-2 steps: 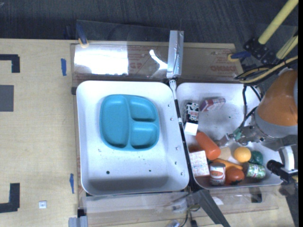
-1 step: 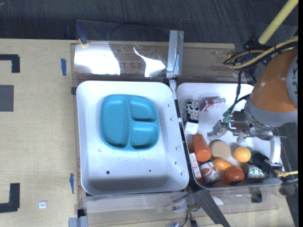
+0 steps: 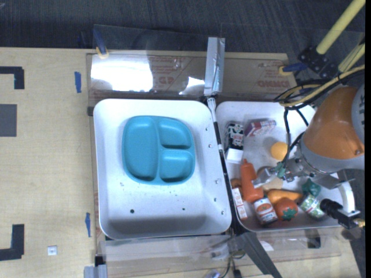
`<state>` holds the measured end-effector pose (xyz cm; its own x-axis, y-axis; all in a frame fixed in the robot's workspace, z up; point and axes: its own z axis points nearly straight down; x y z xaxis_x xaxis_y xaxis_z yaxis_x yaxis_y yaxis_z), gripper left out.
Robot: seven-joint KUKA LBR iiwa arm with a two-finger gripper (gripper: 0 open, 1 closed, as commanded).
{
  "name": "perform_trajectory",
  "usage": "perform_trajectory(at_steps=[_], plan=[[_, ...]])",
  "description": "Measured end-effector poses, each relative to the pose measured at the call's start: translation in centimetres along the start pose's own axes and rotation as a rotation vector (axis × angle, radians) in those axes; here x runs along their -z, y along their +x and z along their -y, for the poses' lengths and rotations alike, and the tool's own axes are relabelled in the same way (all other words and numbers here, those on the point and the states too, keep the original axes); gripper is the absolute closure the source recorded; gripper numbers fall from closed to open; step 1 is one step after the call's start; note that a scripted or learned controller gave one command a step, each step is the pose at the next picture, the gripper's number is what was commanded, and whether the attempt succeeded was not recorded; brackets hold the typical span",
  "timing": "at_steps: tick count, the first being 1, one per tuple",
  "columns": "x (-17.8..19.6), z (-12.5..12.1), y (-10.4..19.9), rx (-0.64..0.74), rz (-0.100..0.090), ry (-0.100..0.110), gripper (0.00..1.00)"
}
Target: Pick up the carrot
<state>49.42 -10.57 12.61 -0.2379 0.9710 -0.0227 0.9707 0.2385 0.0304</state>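
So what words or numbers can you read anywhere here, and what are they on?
None can be read.
Cardboard strip behind the bins: red print, too blurred to read.
Small can in the right bin: label too small.
Cow-patterned carton: no readable words.

Even, bright overhead light falls across the table [image 3: 40, 172], with colours reading true. Strong white glare burns out the clear panel [image 3: 136, 74] behind the left bin [image 3: 107, 155], hiding detail there. Softer sheen runs along that bin's near wall, and the blue tray [image 3: 157, 149] shows a mild gloss. Shadows are short and faint, darkest under the arm [image 3: 336, 129] over the right bin [image 3: 255, 106]. The picture is soft overall, small labels unreadable. The dark floor [image 3: 174, 2] at top stays dim.
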Motion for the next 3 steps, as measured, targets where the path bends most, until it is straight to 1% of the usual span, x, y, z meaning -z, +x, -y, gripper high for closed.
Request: perform_trajectory(at_steps=[1, 2, 3], plan=[[-2.9, 1.0, -0.8, 0.087, 0.006, 0.001, 0.0], [-2.6, 1.3, -0.2, 0.09, -0.008, 0.015, 1.0], [-4.0, -1.7, -5.5, 0.082, -0.022, 0.022, 1.0]])
